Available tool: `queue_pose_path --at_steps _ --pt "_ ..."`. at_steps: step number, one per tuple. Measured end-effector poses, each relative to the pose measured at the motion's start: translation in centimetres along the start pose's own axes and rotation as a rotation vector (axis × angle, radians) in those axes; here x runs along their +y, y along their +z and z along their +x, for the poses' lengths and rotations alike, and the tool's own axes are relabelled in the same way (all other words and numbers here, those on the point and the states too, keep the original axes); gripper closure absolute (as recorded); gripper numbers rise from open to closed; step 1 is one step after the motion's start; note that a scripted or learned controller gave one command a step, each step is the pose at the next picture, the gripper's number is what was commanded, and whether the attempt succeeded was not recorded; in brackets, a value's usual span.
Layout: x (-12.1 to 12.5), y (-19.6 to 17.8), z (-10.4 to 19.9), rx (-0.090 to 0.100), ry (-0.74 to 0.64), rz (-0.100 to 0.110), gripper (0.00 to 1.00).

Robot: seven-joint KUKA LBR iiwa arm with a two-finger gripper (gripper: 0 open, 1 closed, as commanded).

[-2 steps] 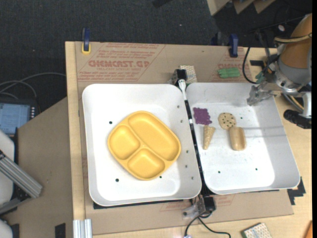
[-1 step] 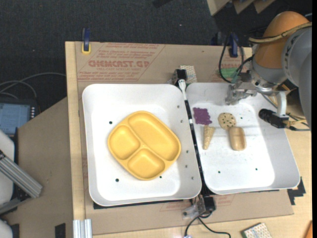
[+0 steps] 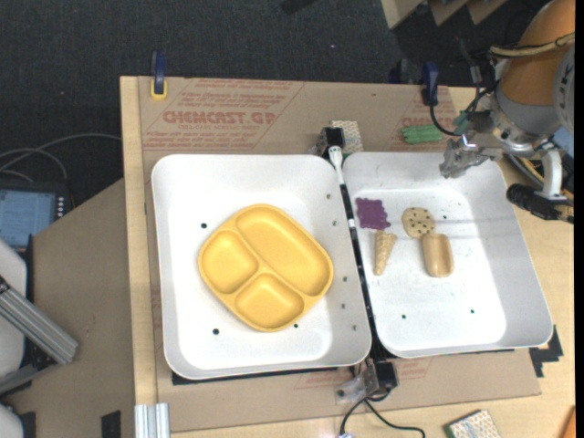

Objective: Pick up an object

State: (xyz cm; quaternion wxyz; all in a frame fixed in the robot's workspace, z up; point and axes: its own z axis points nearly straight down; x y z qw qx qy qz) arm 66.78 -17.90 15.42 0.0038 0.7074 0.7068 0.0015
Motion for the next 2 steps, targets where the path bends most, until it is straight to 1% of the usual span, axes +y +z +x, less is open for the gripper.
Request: queue_pose_path --at_steps 1,2 --pt "-0.3 6.6 0.4 0.005 -0.002 0.013 1.00" --pt "0.0 -0.2 -4.5 -0.003 0.002 -0.002 1.00"
